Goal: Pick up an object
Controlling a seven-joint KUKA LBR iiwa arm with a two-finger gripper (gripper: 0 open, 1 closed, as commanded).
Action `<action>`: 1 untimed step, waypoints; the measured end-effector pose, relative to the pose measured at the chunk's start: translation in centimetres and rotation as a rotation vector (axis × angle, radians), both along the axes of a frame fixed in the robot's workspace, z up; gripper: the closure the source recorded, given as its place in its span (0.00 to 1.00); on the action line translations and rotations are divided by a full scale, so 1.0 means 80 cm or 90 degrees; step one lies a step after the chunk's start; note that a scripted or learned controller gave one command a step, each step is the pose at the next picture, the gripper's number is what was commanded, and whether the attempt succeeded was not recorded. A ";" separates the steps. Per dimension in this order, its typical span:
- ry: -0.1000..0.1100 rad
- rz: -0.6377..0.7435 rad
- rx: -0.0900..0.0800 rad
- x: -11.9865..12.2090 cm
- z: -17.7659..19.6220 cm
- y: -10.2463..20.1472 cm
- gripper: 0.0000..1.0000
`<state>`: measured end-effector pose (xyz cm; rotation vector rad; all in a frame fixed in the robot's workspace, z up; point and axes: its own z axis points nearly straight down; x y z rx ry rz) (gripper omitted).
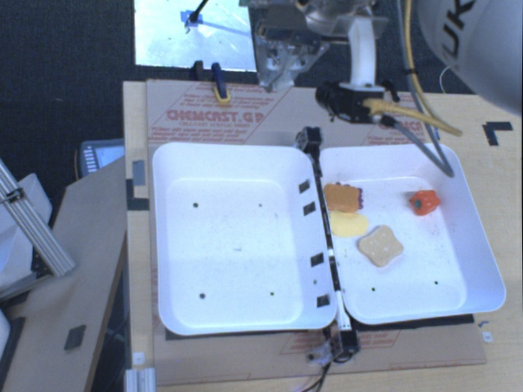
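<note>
Arm: you have the gripper [274,78] raised high at the top of the view, above the far edge of the bench and well apart from both bins.
Pincer: the fingertips look drawn close together with nothing between them, though glare and blur around the tip leave you only a fair guess.
Left bin [167,243]: white floor and a few dark specks; no target for you here.
Right bin [482,260]: this one holds every candidate.
Orange block [342,197]: sits near the divider wall, far half of the bin, with a dark purple patch on its right edge.
Yellow flat piece [349,224]: lies just in front of the orange block, touching or nearly touching it.
Tan toast-shaped piece [380,246]: just beside the yellow flat piece, toward the near side.
Red piece [423,202]: alone toward the right wall, well apart from the rest.
Task state: pick not yet begun; no object lifted.
Risk 1: if you descend on the cluster by the divider, the fingers may straddle two pieces or strike the wall and skid.
Risk 2: the yellow flat piece looks thin; closing on it may slide over the top and come up empty.
Risk 3: descending with the pincer narrow would push a piece instead of bracketing it.
Safer choice, by judgement: the red piece, having free room on all sides.
</note>
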<state>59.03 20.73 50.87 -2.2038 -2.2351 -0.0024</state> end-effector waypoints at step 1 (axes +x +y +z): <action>-0.003 -0.004 0.000 0.002 0.029 0.036 1.00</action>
